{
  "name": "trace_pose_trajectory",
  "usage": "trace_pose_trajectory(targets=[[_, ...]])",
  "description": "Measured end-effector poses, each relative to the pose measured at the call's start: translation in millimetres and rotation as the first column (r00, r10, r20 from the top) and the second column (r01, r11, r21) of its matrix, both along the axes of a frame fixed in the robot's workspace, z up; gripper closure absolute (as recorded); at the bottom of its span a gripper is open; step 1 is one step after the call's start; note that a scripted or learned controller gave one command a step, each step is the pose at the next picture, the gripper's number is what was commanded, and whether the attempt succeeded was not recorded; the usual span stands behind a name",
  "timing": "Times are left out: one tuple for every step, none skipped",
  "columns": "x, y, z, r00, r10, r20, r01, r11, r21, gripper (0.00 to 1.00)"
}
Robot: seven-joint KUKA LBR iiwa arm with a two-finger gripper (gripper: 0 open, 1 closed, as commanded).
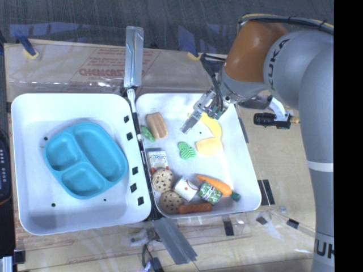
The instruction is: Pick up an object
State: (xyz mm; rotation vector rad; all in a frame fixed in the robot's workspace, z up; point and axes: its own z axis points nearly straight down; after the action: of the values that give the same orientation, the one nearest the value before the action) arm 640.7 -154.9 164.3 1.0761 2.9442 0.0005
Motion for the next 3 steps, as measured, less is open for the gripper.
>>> trace_pose_trajectory(targets=[[-12,-50,187,0.994,0.105,0.009,-0.105,0.994,-0.007,0.00],[-35,9,62,0.993,0.116,-0.016,-0.116,0.993,0.005,0.00],[-11,35,147,0.988,-0.153,-0.002,0.153,0.988,0.001,0.00]])
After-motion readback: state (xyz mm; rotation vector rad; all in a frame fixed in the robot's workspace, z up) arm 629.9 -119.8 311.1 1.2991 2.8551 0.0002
